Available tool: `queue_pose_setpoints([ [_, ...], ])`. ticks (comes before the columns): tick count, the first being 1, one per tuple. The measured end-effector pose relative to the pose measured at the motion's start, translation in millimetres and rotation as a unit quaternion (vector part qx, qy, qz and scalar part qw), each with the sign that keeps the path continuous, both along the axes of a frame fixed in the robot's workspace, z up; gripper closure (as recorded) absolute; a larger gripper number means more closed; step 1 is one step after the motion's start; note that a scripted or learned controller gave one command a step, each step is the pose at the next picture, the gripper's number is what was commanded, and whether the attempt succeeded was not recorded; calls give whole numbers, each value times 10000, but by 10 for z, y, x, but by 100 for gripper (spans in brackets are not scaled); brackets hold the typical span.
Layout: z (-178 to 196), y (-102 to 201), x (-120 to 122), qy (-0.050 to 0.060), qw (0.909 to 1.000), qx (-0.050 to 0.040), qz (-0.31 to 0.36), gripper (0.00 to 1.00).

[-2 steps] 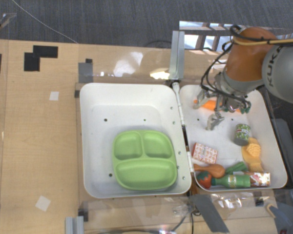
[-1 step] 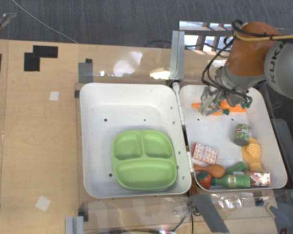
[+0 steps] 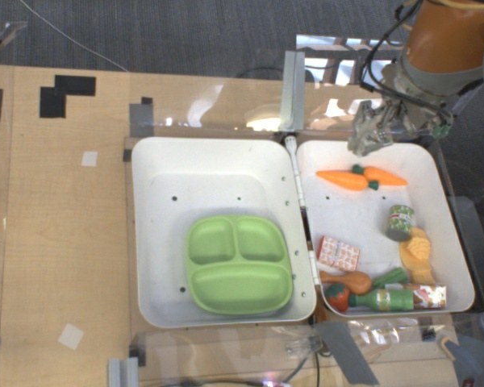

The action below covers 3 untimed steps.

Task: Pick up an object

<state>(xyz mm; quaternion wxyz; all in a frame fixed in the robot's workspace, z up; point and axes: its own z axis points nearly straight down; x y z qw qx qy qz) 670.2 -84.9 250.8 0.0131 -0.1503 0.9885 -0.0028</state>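
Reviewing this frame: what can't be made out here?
- Gripper: blurred against the right bin's far rim; finger state unreadable.
- Pile in that bin's near corner: the green bottle and neighbours overlap, hiding their outlines.
- Small can: label too small.

We're looking down on what reads as a robotics lab. We see a pale wooden bench point(image 3: 56, 240) with black squares point(image 3: 64, 93) marked on it, and two shallow white bins point(image 3: 218, 156) set side by side in metal brackets point(image 3: 294, 87). Beyond it runs grey carpet point(image 3: 185, 14) with a thin cable point(image 3: 73, 35) trailing across. A grey arm with an orange band point(image 3: 448, 31) reaches in from the right, and toy food, such as a plastic carrot point(image 3: 351, 179), lies in the right-hand bin beside a green divided plate point(image 3: 238, 263) on the left.
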Motion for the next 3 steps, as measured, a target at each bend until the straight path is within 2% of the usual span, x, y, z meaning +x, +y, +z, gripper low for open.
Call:
queue_pose_setpoints([
  [1, 308, 274, 7, 63, 9960, 32, -889, 100],
  [2, 547, -23, 3, 67, 9996, 2, 284, 100],
  [3, 1342, 30, 2, 34, 9991, -5, 425, 100],
])
